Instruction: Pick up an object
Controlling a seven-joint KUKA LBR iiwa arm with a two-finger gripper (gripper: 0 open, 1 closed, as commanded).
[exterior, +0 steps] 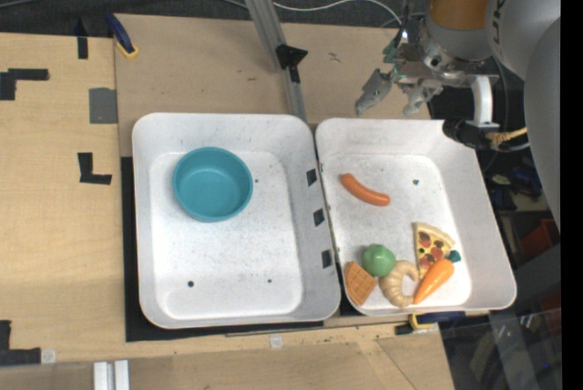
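Glossy tapered plastic carrot (434, 280) lies in speckled bin (474, 197); metal claw (393, 96) spread, holding nothing.

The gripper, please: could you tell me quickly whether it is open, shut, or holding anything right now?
Gripper: open, holding nothing, raised above the bench just beyond the far edge of the right bin.

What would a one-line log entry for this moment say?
gripper: open, holding nothing, above right bin's far edge | sausage, pizza slice, carrot in right bin | blue bowl in left bin
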